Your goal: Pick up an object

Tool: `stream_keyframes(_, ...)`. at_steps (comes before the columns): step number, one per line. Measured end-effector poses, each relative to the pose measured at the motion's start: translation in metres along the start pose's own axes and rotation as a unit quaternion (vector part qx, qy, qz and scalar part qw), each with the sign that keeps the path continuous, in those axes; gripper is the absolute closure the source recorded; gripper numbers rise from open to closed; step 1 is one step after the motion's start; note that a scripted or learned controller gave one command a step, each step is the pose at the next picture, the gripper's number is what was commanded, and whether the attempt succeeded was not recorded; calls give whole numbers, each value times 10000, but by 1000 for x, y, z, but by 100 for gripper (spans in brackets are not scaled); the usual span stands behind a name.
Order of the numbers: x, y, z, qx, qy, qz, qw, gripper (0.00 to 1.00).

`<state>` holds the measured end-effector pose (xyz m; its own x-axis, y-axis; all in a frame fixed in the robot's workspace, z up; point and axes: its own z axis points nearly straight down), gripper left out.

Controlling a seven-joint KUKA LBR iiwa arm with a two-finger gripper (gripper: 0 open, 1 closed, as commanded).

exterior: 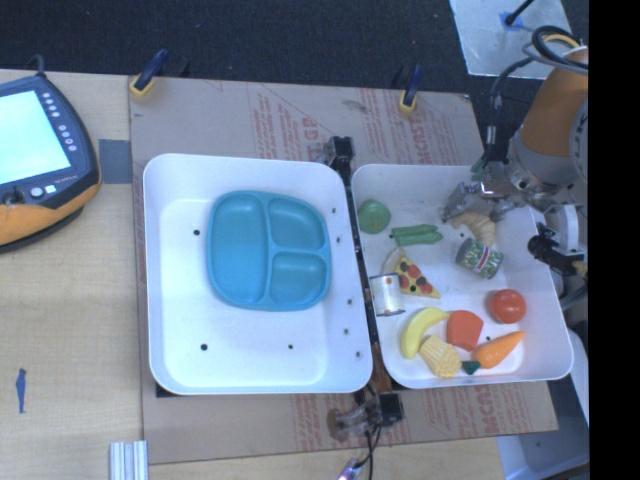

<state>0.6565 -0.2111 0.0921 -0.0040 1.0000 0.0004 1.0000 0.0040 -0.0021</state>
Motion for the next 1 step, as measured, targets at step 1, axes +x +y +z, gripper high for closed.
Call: stream_keyframes(1, 0, 0, 0, 0, 0, 0, 10000, 0)
